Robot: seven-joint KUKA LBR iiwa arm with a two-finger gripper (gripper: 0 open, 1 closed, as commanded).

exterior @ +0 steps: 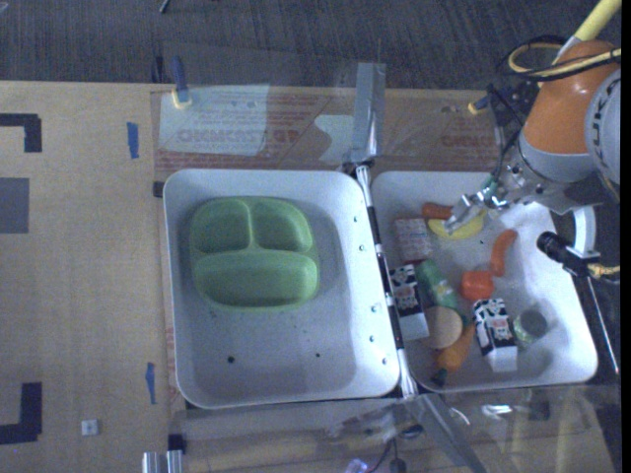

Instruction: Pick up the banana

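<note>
The banana [461,229] is a small yellow curved piece lying in the upper left part of the right bin [562,368], just below an orange piece [437,210]. My gripper [480,204] reaches down from the right, its tip directly over the banana's upper right end and very close to it. From this angle I cannot make out whether it touches the banana. The grey arm with its orange band [567,116] rises behind it at the top right.
Several toy foods crowd the right bin: a tan box [412,236], two milk cartons [403,286] [493,331], a green bottle [435,282], orange pieces [477,284] [503,250], a round bun [446,325]. A green divided plate [254,250] sits in the left bin [286,363].
</note>
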